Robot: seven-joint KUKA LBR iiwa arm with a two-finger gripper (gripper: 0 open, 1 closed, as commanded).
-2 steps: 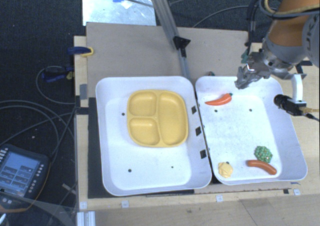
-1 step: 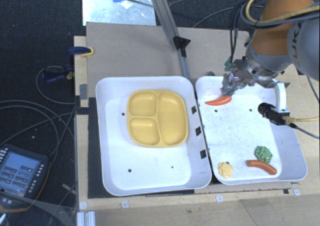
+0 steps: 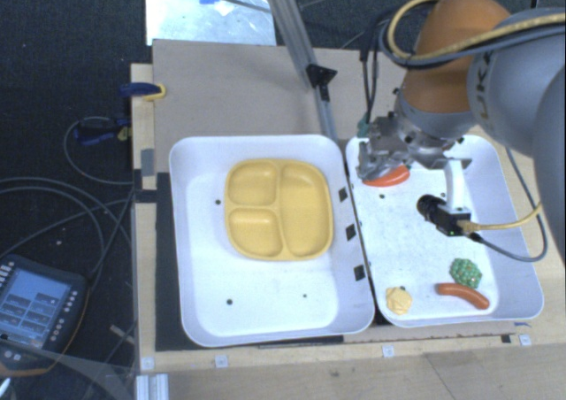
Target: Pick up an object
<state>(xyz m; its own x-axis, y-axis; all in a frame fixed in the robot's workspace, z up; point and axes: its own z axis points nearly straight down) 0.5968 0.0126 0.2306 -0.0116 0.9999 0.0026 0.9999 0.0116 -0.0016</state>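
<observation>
Hovering low over the upper left corner of the right bin (image 3: 522, 301), the fingers (image 3: 378, 162) sit directly above a flat orange-red piece (image 3: 389, 178), which pokes out from under them toward the lower right. Whether they are spread or pressed together I cannot tell, since the grey wrist and its cables hide the tips (and nothing is visibly pinched between them).

That orange-red piece looks like the likely target: it lies just beneath and slightly right of the fingers, its long axis running roughly left to right across the frame, close to the bin's left wall. A straight descent would probably meet its left end rather than its middle, so a small shift to the right seems called for.

Other candidates lie well apart, in the lower part of the same bin: a green lumpy piece (image 3: 466, 272), a red sausage-shaped piece (image 3: 462, 296) just below it, lying on a slight diagonal, and a yellow piece (image 3: 399, 300) near the lower left corner. In the left bin (image 3: 203, 301) rests a yellow divided plate (image 3: 279, 209), centre frame, far from the fingers.
</observation>
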